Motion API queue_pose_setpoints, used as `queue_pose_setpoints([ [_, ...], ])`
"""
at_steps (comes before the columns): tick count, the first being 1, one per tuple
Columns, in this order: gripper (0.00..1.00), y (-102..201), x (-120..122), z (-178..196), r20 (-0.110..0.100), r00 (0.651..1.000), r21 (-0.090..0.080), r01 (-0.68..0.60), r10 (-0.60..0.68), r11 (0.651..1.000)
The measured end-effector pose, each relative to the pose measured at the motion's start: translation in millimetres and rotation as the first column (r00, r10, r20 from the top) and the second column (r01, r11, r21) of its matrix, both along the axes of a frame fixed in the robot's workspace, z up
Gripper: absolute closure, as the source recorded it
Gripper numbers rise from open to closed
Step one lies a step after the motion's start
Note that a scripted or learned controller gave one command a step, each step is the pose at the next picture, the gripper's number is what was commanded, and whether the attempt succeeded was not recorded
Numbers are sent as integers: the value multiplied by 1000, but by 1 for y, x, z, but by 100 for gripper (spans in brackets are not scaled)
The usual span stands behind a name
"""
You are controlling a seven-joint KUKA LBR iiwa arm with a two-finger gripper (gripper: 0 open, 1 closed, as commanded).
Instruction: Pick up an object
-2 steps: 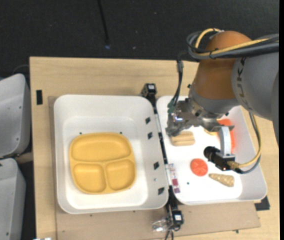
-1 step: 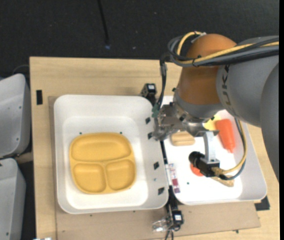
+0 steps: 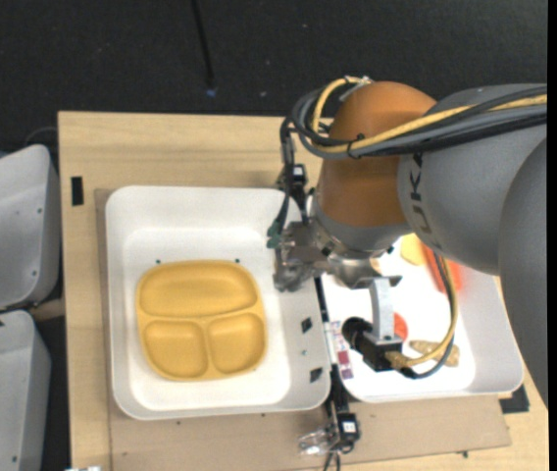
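My gripper (image 3: 289, 261) hangs under the orange wrist band, over the rim between the two bins and by the left bin's right wall. In the left bin (image 3: 122, 263) a yellow plate (image 3: 201, 317) with three compartments lies flat, to the left of and below the gripper. Beside the arm in the right bin (image 3: 484, 361) I see a yellow object (image 3: 412, 251), an orange-red object (image 3: 447, 275) and a small tan piece (image 3: 422, 346). The arm hides much of that bin.
The wooden bench (image 3: 161, 145) carries both bins, with grey covers (image 3: 4, 224) off its left edge. A small metal clip (image 3: 323, 442) sits at the front edge, between the bins.
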State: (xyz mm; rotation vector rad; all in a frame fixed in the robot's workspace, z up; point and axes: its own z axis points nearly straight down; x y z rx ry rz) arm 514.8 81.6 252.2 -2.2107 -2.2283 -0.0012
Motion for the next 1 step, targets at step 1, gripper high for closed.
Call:
queue_pose_setpoints([
  [1,0,-3,1,0,1,1000,-1,6,-6,1000],
])
